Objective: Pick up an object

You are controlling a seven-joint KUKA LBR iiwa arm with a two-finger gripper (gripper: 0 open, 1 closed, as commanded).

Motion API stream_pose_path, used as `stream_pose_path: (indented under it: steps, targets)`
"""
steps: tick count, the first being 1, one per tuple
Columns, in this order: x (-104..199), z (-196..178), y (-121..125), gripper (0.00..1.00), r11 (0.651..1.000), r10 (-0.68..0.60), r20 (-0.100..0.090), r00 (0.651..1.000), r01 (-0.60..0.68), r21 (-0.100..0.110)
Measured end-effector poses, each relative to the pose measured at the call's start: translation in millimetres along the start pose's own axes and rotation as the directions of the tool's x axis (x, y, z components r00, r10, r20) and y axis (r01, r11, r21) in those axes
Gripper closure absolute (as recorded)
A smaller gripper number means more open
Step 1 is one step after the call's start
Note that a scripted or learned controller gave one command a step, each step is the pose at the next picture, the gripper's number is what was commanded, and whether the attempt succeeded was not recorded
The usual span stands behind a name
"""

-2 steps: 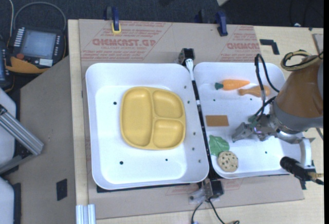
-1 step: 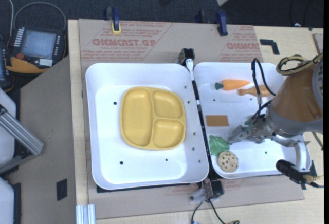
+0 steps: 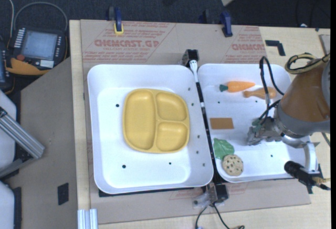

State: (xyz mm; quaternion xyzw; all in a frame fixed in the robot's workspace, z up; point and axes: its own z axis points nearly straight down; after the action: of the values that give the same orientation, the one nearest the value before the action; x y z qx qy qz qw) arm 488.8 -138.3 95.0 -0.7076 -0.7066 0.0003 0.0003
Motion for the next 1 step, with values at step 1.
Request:
stream_pose_path:
  steps: [1]
  targets:
    - [-0.4,-63.6,1.7,1.00,1.000,-0.002,0.003,1.000,0.002,-0.008]
